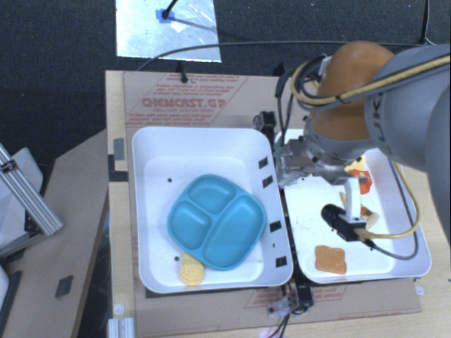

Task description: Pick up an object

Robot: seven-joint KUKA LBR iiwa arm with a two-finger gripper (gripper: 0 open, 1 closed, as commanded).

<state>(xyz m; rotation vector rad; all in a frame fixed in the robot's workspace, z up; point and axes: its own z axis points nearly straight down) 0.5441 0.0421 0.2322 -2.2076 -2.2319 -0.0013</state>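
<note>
Poised over the upper left corner of the right bin: tool, open or closed impossible to tell. Lower in that bin, well apart: orange piece. Half hidden under the arm: red-and-yellow thing. In the left bin: blue plate, yellow piece just beside.

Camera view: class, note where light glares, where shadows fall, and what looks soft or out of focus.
Camera view: the silvery sheet at the top throws back bright glare. Camera view: the white left bin is evenly lit, with only a faint shadow at the edge of the blue plate. Camera view: the arm, nearest the lens, looks slightly soft.
</note>
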